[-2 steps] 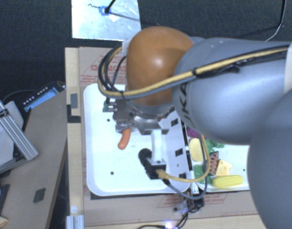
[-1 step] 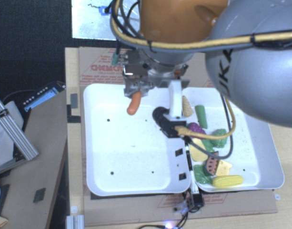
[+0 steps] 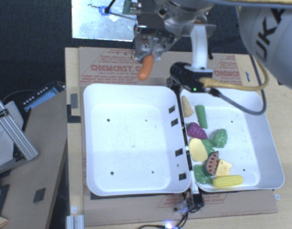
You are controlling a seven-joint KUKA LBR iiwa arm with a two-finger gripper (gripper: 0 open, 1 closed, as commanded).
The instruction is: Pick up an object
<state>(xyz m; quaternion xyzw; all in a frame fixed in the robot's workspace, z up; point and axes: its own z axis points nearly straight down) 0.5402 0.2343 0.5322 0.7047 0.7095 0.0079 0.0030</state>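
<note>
My gripper (image 3: 146, 56) hangs high above the back edge of the left bin (image 3: 131, 142), shut on an orange carrot (image 3: 146, 67) that dangles from its fingers. The right bin (image 3: 260, 147) holds several toy foods along its left side: a pale corn piece (image 3: 187, 106), a green stick (image 3: 201, 116), purple grapes (image 3: 196, 130), a green leafy piece (image 3: 219, 137), a yellow lemon shape (image 3: 198, 150), a watermelon slice (image 3: 211, 163), a cheese wedge (image 3: 224, 167), a green piece (image 3: 201, 174) and a yellow corn cob (image 3: 227, 180).
Both bins rest on a cardboard sheet (image 3: 107, 66). A grey metal rail (image 3: 15, 132) and a dark remote-like device (image 3: 41, 95) lie on the bench to the left. The arm's body fills the top right.
</note>
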